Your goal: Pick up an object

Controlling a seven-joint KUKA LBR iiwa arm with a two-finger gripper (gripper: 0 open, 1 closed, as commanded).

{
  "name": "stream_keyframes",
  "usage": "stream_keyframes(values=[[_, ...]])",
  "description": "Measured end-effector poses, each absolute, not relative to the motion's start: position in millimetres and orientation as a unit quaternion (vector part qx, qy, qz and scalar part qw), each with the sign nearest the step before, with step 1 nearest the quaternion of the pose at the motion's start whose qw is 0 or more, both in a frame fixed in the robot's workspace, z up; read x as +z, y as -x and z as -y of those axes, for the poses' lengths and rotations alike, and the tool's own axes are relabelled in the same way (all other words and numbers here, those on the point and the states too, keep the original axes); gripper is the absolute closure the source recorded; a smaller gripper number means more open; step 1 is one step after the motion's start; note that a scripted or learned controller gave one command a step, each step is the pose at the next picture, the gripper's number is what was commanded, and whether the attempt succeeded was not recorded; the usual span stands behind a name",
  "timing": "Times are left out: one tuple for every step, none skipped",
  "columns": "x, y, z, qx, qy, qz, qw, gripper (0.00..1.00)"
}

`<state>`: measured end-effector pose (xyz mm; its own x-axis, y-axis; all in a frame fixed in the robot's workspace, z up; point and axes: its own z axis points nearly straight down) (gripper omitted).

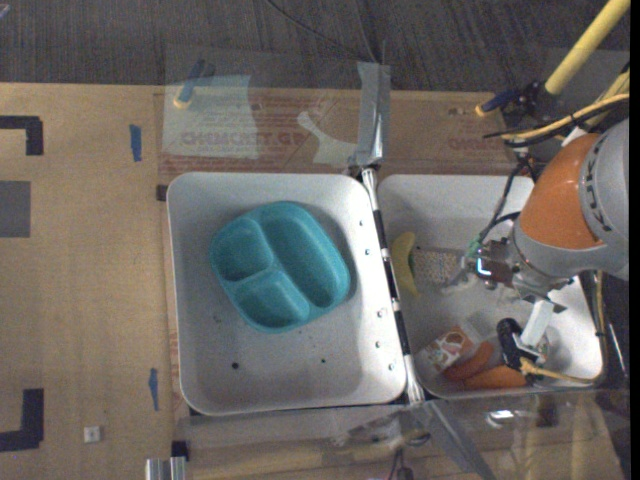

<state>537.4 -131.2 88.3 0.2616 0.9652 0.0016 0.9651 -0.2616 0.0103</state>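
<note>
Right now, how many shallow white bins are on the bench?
2. The left shallow white bin holds a teal divided plastic plate. The right shallow white bin, touching it side by side, holds small items, and the grey arm hides part of it.

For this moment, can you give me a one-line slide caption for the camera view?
Arm over the right bin of small items, pincer near a banana; teal divided plate in the left bin.

left bin [190,268] | teal divided plate [280,265] inside | bench [80,268]
</note>
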Motion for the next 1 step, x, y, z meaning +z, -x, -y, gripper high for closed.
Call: stream_keyframes(values=[[149.3, -643.3, 145.4, 0.0002, -0.763, -0.647, 0.001, 0.0]])
